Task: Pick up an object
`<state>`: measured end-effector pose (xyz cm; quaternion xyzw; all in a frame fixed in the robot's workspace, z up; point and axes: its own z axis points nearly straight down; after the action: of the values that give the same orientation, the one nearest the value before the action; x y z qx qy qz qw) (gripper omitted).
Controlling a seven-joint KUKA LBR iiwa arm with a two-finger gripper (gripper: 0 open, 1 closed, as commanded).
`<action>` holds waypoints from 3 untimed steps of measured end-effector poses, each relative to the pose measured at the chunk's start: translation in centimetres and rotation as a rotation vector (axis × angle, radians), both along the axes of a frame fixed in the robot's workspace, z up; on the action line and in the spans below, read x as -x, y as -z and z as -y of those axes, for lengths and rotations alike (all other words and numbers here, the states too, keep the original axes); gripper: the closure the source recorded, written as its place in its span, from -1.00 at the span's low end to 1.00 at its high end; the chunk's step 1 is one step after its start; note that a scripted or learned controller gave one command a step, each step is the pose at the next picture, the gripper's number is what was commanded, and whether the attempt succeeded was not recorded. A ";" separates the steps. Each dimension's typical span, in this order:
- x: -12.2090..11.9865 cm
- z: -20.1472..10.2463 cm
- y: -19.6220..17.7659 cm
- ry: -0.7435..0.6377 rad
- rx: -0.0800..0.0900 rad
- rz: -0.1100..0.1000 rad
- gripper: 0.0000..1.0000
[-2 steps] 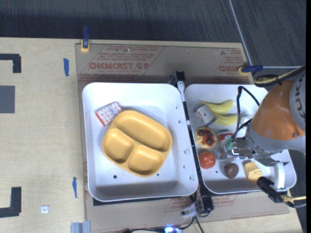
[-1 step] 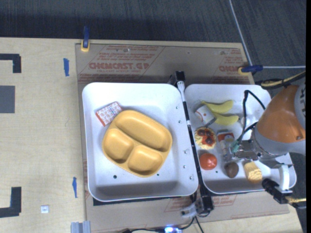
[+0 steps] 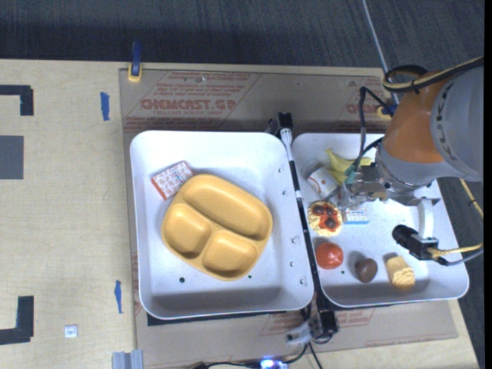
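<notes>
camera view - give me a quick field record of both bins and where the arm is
left bin: yellow three-part tray, small red-and-white card at its upper left
right bin: banana, white cup, pizza-like toy, red tomato, brown piece, yellow corn-like piece
arm: over the right bin's upper part
end effector: beside the cup, grasp unclear

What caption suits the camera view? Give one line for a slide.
KUKA arm's gripper lowered into the right bin among small food items; yellow divided tray fills the left bin.
</notes>
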<state>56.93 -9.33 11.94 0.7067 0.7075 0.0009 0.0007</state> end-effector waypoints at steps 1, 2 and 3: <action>0.0 0.0 0.0 0.000 0.001 -0.002 -1.00; 8.8 4.1 3.4 0.003 0.001 -0.002 -1.00; 8.6 4.2 2.3 0.003 0.003 0.006 1.00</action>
<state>48.36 -13.48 9.68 0.7079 0.7063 0.0017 0.0038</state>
